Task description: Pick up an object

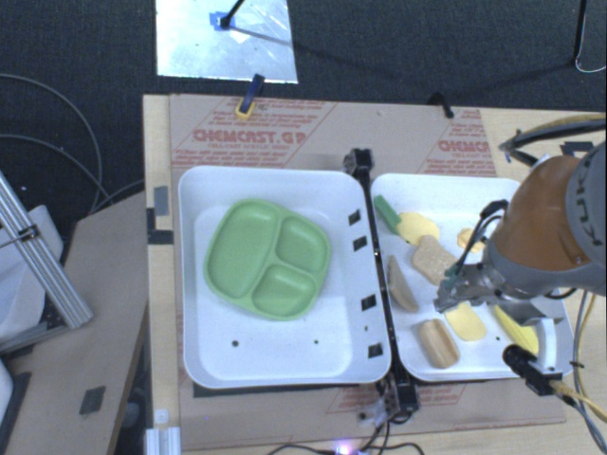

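Overhead slanted view of a bench bearing two shallow white bins side by side. The left bin (204, 349) contains a green divided plate (268, 257) with three compartments, lying flat, well apart from the gripper (453, 293) and on the far side of the wall where the bins meet. The arm (550, 226), grey with an orange band above the wrist, reaches over the right bin (446, 192), and its dark gripper is lowered among the loose food-shaped items there. Whether the jaws are spread or pressed together cannot be told at this resolution, and no item is visibly pinched between them. Candidate objects for picking, placed relative to the jaws: a tan cracker-like block (432, 257) just beyond and to the left of them; a yellow corn-like piece with a green end (403, 220) farther off in the same direction; a pale beige wedge (401, 287) to their left, near the dividing wall; a brown bread-roll shape (438, 342) on the near side, close below them; a flat yellow piece (466, 324) just beside them; and a yellow banana-like piece (517, 330) partly hidden under the arm.
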Controlling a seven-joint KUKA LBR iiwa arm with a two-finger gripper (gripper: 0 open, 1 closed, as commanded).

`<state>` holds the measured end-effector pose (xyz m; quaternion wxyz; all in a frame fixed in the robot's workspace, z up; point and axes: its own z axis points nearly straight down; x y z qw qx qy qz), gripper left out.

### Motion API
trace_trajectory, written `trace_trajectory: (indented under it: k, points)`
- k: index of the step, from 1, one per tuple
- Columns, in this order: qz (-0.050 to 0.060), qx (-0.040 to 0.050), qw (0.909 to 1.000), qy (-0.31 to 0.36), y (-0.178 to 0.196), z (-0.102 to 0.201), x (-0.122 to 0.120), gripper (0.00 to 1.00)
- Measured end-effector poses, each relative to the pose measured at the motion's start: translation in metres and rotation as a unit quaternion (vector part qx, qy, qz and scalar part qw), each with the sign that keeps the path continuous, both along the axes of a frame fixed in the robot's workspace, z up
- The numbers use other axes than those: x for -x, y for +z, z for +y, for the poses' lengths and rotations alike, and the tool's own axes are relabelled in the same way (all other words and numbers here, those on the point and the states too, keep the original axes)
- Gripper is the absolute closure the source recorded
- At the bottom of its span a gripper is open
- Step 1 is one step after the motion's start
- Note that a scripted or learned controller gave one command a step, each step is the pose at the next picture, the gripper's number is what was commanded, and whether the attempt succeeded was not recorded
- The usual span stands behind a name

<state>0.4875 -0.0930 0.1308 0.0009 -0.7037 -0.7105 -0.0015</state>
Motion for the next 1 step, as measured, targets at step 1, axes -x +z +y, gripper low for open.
trace_trajectory:
  k: [1]
  points:
    - [-0.006,0.0020,1.0000,0.000,0.0912,0.0199,-0.0290,1.00]
